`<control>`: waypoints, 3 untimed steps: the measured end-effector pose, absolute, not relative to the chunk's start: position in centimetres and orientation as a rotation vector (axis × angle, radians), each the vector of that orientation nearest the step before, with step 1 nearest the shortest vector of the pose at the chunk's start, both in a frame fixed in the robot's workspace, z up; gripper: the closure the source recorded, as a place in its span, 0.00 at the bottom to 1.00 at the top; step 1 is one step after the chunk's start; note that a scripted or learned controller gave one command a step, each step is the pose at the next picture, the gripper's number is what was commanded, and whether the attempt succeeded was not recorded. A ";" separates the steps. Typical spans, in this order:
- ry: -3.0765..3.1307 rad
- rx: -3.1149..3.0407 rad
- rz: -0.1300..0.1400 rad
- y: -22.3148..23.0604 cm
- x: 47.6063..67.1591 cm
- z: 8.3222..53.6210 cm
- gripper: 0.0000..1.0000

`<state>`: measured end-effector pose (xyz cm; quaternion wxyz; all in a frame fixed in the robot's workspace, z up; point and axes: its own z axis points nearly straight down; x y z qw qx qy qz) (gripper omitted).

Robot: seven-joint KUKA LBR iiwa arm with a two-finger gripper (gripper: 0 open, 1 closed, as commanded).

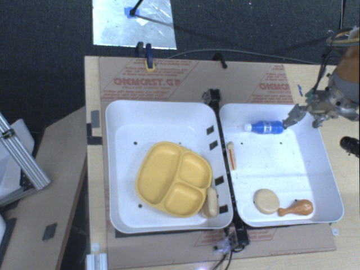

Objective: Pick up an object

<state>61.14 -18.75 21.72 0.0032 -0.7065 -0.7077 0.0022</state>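
Nearest: gourd (295,208) and round puck (266,201), right bin (315,167) front. Bottle (266,127) lies on its side at the bin's back, just beside the pincer (304,116); fingers look spread, nothing between them. Probably light, stiff, slick; grab mid-body across the width.

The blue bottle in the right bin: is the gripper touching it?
Cannot tell. In the camera view, one finger tip of the gripper meets the end of the blue bottle, but the slanted view shows neither contact nor a gap plainly.
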 end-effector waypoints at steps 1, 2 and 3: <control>-2.226 -2.219 -0.001 -18.7 61.4 22.2 0.00; -2.228 -2.215 0.001 -17.9 61.8 17.6 0.00; -2.226 -2.216 0.001 -18.5 62.7 12.5 0.00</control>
